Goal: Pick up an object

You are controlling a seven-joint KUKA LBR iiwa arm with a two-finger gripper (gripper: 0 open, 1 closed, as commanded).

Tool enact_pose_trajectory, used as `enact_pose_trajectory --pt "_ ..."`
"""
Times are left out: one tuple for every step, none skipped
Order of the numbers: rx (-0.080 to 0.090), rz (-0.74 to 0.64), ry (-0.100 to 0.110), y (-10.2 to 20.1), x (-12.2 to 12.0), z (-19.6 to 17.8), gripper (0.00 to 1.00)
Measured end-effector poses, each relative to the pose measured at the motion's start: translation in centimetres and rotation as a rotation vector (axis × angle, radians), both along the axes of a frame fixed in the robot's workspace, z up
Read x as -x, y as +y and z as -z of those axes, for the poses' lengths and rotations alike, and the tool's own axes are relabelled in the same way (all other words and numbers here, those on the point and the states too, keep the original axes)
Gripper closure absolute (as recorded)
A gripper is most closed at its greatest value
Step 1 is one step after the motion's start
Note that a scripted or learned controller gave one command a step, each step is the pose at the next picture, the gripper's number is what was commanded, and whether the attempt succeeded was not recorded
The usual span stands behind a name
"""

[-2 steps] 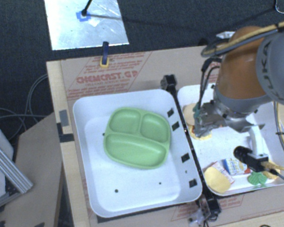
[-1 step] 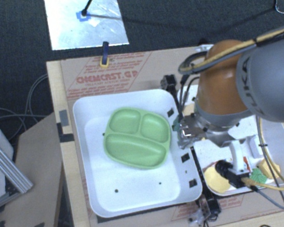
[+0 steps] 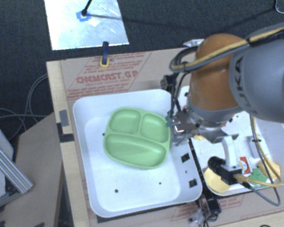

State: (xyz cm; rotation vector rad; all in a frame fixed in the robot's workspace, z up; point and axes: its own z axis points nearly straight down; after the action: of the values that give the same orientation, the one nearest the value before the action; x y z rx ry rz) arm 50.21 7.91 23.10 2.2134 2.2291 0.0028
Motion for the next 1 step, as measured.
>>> enact_pose_trajectory --pt "0.001 0.006 0.001 -0.2 0.93 -0.1 1.0"
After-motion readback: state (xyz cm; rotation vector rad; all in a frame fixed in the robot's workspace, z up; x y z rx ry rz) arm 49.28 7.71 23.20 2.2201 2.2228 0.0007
